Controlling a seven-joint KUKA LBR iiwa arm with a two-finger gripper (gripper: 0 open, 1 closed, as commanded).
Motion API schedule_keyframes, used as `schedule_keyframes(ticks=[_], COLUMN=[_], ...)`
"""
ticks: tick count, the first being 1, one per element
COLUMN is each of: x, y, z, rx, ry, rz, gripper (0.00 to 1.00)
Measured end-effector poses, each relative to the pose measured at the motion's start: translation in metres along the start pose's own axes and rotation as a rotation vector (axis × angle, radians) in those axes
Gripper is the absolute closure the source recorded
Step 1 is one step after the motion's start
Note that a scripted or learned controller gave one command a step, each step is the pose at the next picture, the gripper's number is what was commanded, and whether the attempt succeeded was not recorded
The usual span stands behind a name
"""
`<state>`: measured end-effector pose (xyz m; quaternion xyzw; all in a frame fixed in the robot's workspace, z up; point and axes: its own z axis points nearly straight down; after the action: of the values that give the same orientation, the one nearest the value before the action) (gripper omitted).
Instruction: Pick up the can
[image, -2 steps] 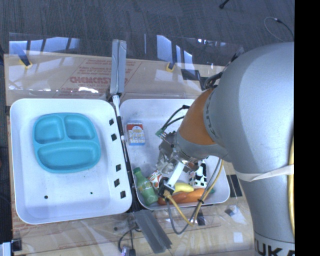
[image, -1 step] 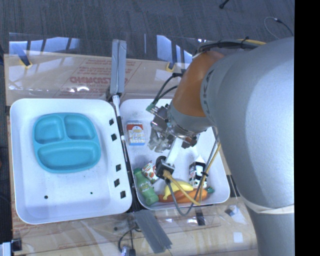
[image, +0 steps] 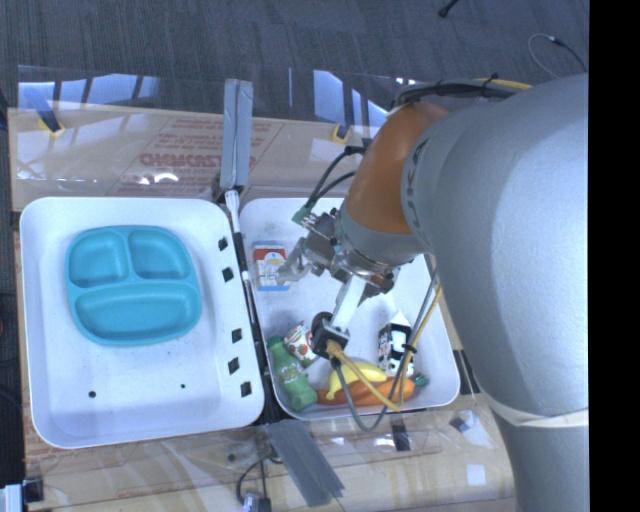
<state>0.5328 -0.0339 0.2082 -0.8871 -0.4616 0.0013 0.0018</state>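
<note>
Pickup is not showing as done: the can (image: 298, 341) is sitting in the near half of the right bin (image: 283, 312), toward the wall shared with the left bin (image: 45, 330), and nothing is lifting it. The gripper (image: 300, 262) is hanging farther back in the same bin, just beside a small carton (image: 270, 268) and apart from the can. Whether it is spread or closed I cannot tell, since the arm (image: 400, 200) is covering most of it. Nothing is visibly sitting in its grasp. Judging from this, the whole job is waiting: moving over the can, descending, closing, lifting. The can is looking tipped rather than upright, its pale end facing up and toward the back right, so its long axis is seeming to run diagonally from near left to far right. It is small and blurred, so I am treating this reading as tentative. A green bottle (image: 288, 378) is lying just beside its near side, with a banana (image: 362, 374) and a carrot (image: 372, 396) crowding the near wall. A blue plate (image: 130, 285) is occupying the left bin.
</note>
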Motion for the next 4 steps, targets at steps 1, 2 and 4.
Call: schedule_keyframes(ticks=[1, 2, 4], x=[-0.078, -0.079, -0.165], y=[-0.009, 0.002, 0.050], z=[0.049, 0.102, 0.063], rx=[0.001, -0.032, -0.001], ry=[-0.002, 0.018, 0.001], rz=[0.035, 0.027, 0.142], gripper=[0.00, 0.00, 0.00])
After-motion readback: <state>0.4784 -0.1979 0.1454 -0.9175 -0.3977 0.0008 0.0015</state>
